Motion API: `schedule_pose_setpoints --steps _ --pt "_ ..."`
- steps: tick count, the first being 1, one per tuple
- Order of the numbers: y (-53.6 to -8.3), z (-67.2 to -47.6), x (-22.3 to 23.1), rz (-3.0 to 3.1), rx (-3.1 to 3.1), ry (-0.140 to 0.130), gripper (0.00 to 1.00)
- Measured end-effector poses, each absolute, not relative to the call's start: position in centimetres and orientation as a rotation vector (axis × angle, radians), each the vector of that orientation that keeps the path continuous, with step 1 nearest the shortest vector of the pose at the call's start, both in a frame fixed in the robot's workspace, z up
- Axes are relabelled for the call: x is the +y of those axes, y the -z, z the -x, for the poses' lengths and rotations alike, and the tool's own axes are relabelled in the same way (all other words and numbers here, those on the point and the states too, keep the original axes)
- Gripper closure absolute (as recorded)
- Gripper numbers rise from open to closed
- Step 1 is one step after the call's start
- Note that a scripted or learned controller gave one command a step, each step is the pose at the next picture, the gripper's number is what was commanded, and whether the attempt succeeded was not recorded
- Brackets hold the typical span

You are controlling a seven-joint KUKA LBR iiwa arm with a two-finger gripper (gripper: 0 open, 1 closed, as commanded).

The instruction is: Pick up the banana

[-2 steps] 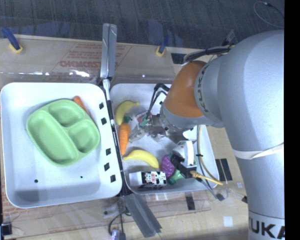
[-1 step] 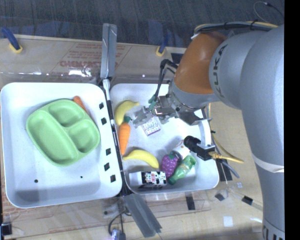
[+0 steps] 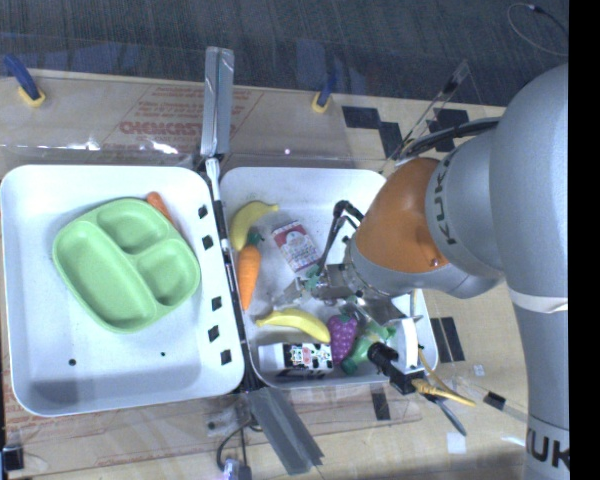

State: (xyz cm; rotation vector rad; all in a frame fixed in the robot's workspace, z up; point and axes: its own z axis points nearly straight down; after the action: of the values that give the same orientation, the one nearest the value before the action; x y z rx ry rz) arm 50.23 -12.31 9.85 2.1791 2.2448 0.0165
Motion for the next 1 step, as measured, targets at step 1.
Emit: schedule_pose_setpoints --steps 1 --pt "-9.14 -47.64 -10.15 -1.922 2.489 0.0 0.0"
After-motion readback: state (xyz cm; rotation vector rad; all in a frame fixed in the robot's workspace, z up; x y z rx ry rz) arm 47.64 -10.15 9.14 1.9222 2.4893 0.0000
